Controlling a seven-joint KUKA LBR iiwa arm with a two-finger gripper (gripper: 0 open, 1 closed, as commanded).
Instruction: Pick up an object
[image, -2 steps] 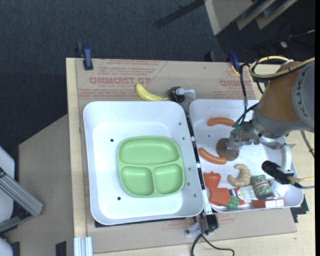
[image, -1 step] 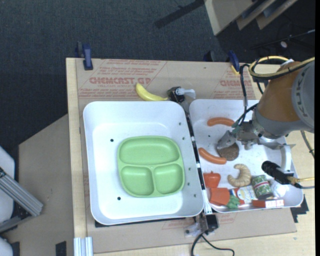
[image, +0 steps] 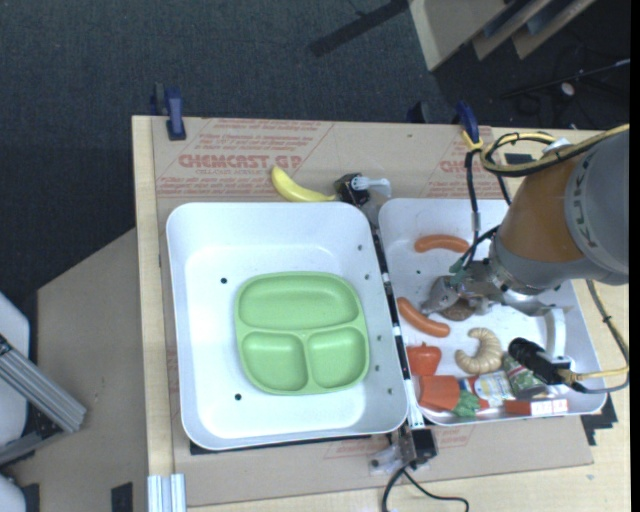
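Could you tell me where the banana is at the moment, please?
The banana lies on the brown board outside both bins, just behind the back rim of the left bin that holds the green tray.

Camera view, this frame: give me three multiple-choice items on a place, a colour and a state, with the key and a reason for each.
1. Where does the banana lie?
A. in the green tray
B. on the board behind the left bin
C. in the right bin

2. What colour is the divided tray?
A. green
B. red
C. blue

3. How does the tray sit?
A. tipped on edge
B. upside down
C. flat, hollows up

Key: 1 B, the banana lies beyond the left bin rim. 2 A, the tray is pale green. 3 C, its three compartments face up.
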